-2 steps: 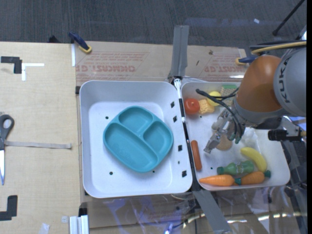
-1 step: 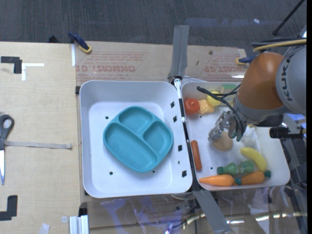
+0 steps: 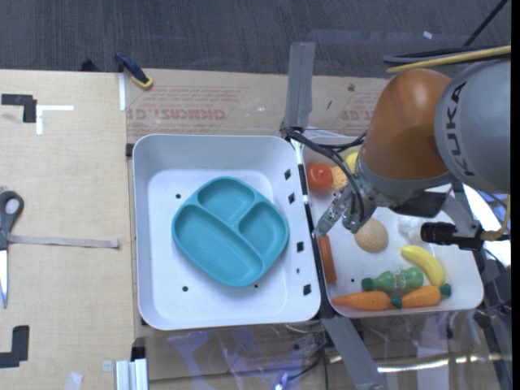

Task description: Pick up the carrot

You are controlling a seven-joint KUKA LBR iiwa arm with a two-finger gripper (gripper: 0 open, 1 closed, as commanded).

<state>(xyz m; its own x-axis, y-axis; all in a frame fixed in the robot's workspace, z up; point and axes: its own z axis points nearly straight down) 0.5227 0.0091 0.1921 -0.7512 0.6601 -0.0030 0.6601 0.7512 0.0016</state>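
While the claw (image 3: 337,216) hovers mid-right, I cannot tell its state.
Carrot (image 3: 361,301) lies lower right, touching a green bottle (image 3: 396,280); a grab could snag both.

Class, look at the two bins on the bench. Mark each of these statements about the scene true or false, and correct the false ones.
1. The blue divided plate lies in the left bin. True.
2. The carrot rests on the blue plate. False: it lies in the right bin, near its front edge.
3. The gripper holds the carrot. False: the carrot lies apart from it.
4. A banana lies in the right bin. True.
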